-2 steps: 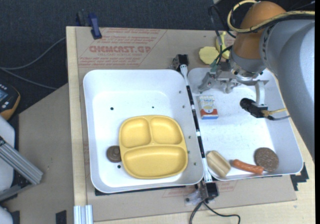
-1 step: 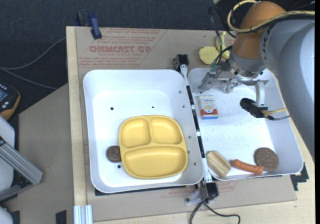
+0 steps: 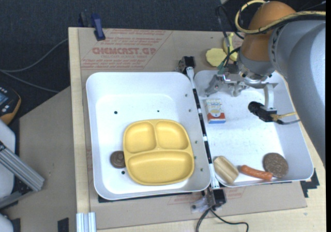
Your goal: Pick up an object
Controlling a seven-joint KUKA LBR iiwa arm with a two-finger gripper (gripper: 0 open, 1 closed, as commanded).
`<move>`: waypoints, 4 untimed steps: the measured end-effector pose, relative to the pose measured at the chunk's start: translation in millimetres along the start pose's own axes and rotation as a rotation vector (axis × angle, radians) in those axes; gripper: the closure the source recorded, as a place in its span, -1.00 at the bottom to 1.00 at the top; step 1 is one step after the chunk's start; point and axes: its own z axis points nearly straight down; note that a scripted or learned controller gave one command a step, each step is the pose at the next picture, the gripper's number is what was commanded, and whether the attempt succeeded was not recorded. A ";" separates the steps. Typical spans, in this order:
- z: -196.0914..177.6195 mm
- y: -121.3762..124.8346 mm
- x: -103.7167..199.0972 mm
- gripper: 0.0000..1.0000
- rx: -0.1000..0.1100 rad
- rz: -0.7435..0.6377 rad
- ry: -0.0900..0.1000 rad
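**Arm over the far end of the right bin**

A tan counter (image 3: 129, 50) printed with red lettering stands on dark carpet (image 3: 46, 9). The left bin (image 3: 98, 102) holds a yellow divided plate (image 3: 156, 151) and a brown disc (image 3: 118, 159). In the right bin (image 3: 297, 148) lie a small carton (image 3: 215, 111), a bread roll (image 3: 225, 169), a sausage (image 3: 254, 172) and a brown cookie (image 3: 275, 164). The gripper (image 3: 232, 85) hangs just beyond the carton; whether its jaws are apart cannot be told.

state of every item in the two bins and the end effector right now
yellow divided plate: flat, upright, left bin
brown disc: flat, against plate's left edge
small carton: lying in right bin, ungrasped
bread roll: resting in right bin's near corner
carrot: lying flat
brown cookie: flat
end effector: above right bin
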 end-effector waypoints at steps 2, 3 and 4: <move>0.0 0.0 -3.3 -1.00 -0.001 0.001 -0.001; 0.0 0.1 -3.5 -1.00 -0.001 0.000 -0.001; 0.0 0.1 -1.0 -1.00 0.000 0.000 -0.001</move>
